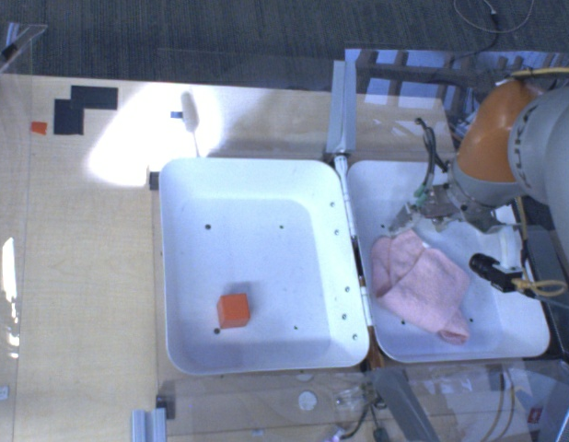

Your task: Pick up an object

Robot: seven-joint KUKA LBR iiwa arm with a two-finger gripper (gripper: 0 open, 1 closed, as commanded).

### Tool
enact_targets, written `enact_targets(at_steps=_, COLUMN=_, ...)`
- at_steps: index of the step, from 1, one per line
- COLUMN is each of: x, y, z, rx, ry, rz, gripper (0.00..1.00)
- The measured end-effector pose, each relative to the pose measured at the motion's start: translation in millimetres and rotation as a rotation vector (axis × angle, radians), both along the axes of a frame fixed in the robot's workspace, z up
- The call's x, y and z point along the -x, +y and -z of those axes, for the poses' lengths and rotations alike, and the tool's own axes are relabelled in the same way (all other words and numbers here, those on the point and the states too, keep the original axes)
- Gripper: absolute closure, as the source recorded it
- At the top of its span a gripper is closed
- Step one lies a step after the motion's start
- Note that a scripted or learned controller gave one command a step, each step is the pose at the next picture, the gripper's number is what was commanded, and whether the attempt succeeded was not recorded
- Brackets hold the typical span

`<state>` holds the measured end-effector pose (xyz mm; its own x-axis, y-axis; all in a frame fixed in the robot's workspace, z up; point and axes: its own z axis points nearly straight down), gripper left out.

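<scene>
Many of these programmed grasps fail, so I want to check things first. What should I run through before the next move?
1. Something to grasp near the arm: a pink cloth lies in the right bin, next to the gripper. Ok.
2. Gripper centred on the cloth: it sits at the cloth's far edge, not over its middle. Not ok.
3. Cloth inside the bin, off the rim: ok.
4. Gripper holding nothing: cannot tell.
5. Fallback target: an orange block sits alone in the left bin, away from the walls. Ok.
</scene>
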<state>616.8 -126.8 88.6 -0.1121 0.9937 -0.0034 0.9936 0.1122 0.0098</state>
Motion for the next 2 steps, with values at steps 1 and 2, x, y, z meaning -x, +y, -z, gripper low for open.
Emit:
enact_targets(at_steps=1, x=73, y=-21, z=-1, rx=0.003, ry=-0.004, rz=-0.121, gripper=0.0)
enact_targets(at_steps=2, x=38, y=35, z=-2, rx=0.0, ry=-0.006, rz=-0.153, gripper=0.0)
